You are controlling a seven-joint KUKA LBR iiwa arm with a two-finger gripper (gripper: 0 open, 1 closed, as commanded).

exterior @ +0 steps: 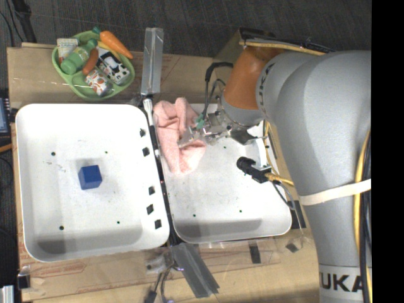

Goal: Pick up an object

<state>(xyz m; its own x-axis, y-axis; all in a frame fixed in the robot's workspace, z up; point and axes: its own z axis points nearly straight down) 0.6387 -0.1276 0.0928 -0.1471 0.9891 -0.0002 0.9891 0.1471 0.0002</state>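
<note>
pink crumpled cloth (177,134) under gripper (197,133)

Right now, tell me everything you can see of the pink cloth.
The pink cloth is a soft, towel-like fabric, crumpled into uneven folds rather than spread flat. It lies in the right bin, in that bin's upper left corner, against the divider between the two bins. The gripper is down at its right edge, where the fabric bunches up around the metal tips. Its lower part trails toward the bin's middle. Nothing else touches it.
</note>
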